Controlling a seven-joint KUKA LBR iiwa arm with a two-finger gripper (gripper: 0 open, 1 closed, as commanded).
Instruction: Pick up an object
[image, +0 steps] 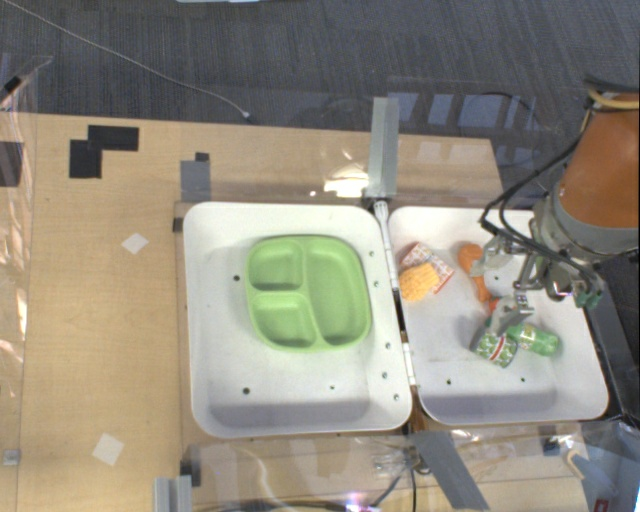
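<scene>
Two shallow white bins are seen side by side: the left bin (215, 300) is occupied by a green three-compartment plastic tray (305, 292), while the right bin (450, 385) is shared by an orange-and-white crinkled snack packet (424, 274), an orange rounded object (472, 262) and a green crumpled bottle (515, 343). The grey arm's two-finger gripper (520, 300) is held just above the bottle (whether its fingers are spread or pressed together cannot be told).

A pale wood bench (90, 330) lies left of the claw, dark floor (300, 50), perhaps carpet, beyond, black tape (100, 148) marking it.
</scene>
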